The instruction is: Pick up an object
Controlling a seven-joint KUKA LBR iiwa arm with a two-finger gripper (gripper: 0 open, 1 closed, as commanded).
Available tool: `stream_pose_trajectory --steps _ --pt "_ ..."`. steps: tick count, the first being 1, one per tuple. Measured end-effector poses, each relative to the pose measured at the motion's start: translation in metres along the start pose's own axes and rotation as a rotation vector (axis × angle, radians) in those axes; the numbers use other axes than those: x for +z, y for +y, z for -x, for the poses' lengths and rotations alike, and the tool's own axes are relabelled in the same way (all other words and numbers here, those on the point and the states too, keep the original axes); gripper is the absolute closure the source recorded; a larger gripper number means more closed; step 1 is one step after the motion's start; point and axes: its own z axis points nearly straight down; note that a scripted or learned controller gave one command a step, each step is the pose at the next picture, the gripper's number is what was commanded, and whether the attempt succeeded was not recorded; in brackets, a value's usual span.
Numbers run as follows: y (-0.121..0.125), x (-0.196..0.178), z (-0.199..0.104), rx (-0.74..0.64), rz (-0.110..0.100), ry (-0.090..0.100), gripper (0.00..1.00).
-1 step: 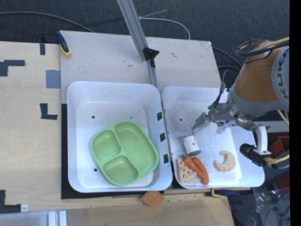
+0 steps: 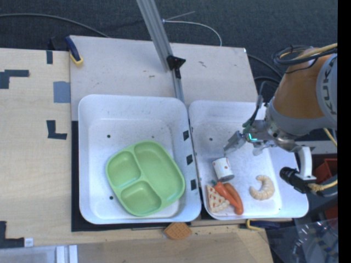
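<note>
My gripper [image 2: 237, 142] hangs over the right bin [image 2: 219, 116], its fingers spread open with nothing between them. Just below it lies a small white cylinder with a red band [image 2: 222, 169]. Near the bin's front edge an orange carrot [image 2: 232, 196] rests beside a waffle-patterned cracker piece [image 2: 216, 198]. A pale croissant-shaped item [image 2: 262, 187] sits to the right of them. The left bin [image 2: 93, 119] holds a green divided plate [image 2: 145, 177].
A slanted metal pole [image 2: 159, 32] rises behind the bins, its base at the divider between them. A brown cookie [image 2: 176, 230] lies on the bench in front of the bins. A blue and yellow clamp [image 2: 73, 50] sits at the far left corner.
</note>
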Motion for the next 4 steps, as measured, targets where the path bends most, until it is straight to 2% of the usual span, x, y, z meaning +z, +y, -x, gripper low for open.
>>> stream_pose_trajectory --steps 1,2,3,4 --pt "-0.009 0.049 -0.004 0.001 -0.005 0.000 0.00" --pt "-0.003 0.105 0.002 0.001 -0.006 0.000 0.00" --pt "-0.003 0.120 0.002 0.002 0.001 -0.001 0.00" --pt "-0.003 0.110 0.001 0.001 -0.001 0.001 1.00"
